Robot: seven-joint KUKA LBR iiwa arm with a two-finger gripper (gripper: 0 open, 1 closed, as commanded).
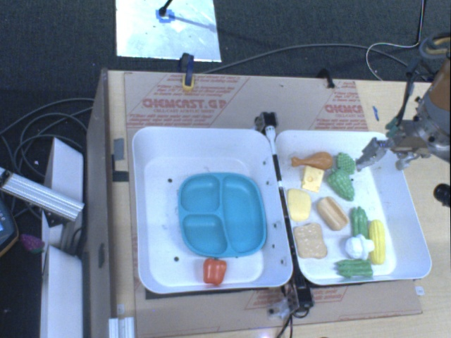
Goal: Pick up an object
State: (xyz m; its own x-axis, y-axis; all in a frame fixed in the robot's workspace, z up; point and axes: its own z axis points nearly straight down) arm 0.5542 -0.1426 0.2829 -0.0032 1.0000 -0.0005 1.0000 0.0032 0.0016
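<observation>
Holding blue tray (pixel 223 215), left bin (pixel 151 189), toy foods, right bin (pixel 405 224)

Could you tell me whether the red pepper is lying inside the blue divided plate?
No, the red pepper lies on the left bin's floor just outside the near edge of the blue divided plate.
</observation>
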